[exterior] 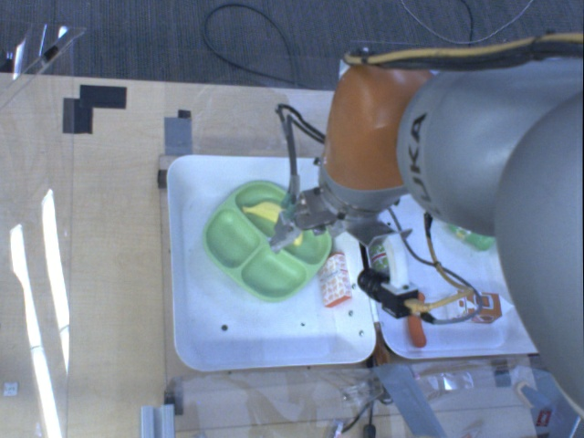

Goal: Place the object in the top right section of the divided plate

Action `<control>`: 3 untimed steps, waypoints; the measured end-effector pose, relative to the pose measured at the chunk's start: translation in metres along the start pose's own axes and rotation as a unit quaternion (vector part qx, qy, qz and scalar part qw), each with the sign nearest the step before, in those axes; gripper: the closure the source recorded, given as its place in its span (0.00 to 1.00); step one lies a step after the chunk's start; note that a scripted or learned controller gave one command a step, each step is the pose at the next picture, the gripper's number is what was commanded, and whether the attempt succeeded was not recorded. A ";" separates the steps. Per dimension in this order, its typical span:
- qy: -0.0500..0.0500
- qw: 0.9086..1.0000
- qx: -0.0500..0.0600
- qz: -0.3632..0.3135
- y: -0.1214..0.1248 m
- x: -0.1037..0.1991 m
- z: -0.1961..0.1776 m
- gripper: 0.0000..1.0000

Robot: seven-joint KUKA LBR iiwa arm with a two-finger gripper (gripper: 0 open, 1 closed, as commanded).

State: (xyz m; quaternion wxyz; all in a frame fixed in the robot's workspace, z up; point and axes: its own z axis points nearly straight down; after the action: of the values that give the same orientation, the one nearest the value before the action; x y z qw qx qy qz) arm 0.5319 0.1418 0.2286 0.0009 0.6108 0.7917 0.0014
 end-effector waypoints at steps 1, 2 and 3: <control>0.001 1.000 -0.005 -0.005 0.080 -0.009 0.133 0.00; 0.007 1.000 -0.009 -0.009 0.083 -0.001 0.118 1.00; 0.000 0.997 -0.001 -0.081 0.080 0.039 0.085 1.00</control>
State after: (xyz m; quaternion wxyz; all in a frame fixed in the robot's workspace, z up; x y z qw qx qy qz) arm 0.5994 0.2000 0.1438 0.0019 0.5446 0.8387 0.0025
